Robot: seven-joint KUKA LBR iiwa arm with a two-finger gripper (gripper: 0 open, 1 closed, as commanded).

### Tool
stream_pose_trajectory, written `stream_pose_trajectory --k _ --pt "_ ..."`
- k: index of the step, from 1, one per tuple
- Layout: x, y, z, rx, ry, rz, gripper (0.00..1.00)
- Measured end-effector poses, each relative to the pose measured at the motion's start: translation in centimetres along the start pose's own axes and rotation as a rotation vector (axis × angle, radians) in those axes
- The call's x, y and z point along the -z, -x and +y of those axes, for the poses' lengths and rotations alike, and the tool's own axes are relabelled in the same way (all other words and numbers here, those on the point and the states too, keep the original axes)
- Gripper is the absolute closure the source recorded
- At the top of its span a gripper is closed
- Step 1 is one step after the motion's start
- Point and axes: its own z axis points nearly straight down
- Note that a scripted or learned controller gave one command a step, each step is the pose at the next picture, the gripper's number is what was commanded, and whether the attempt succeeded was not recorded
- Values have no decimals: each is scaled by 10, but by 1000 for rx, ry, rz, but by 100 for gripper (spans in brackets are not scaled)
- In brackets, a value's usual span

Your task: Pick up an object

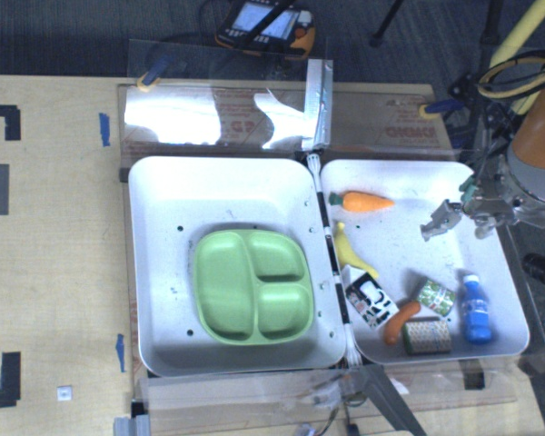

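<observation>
**White bins, and a gripper hanging over the toys**

White and shallow, two bins sit side by side on the bench. The left bin point(154, 243) holds a green plate point(252, 285) with three sections. The right bin point(409, 173) holds the small things. An orange carrot point(367, 202) lies near the top. A yellow banana point(351, 252) lies by the left wall, and just below it is a black and white box point(368, 299). Lower down are a second, darker carrot point(401, 321), a little green can point(435, 298), a grey block point(427, 336) and a blue bottle point(475, 309) — all close together.

The gripper point(461, 220) hangs over the right side of that bin, above the bottle. Its fingers are spread apart — nothing sits between them.
</observation>
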Motion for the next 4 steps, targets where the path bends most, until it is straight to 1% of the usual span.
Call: stream_pose_trajectory --k 1,2,3,4 --pt "-103 32 -47 -67 11 1 0" --pt "-109 45 -50 -88 28 16 0" --pt "-109 40 -55 25 35 -5 0" --pt "-96 -4 -65 -224 7 -2 0"
